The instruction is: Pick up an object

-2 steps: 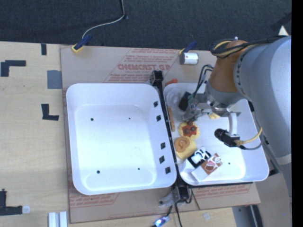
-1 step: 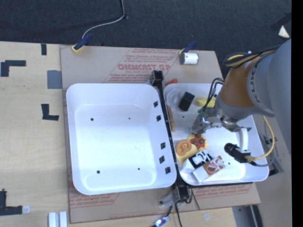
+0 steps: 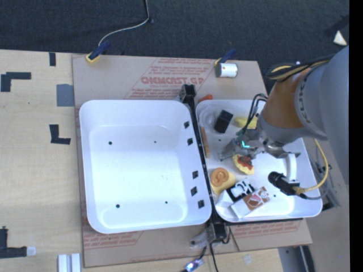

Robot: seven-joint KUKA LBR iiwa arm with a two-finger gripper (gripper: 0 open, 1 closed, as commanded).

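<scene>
Just below pincer (image 3: 243,147), red-yellow toy (image 3: 245,163)

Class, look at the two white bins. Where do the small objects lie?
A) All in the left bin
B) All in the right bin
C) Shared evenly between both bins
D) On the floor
B: the small objects, such as the black block and orange round toy, lie in the right bin, under the gripper.

Two bins sit side by side on the counter (image 3: 34,152). The left bin (image 3: 96,123) is next to the right bin (image 3: 306,208). In the right bin lie a round toy (image 3: 220,177), a small card (image 3: 256,199) near the front, and a block (image 3: 223,120) at the back.
</scene>
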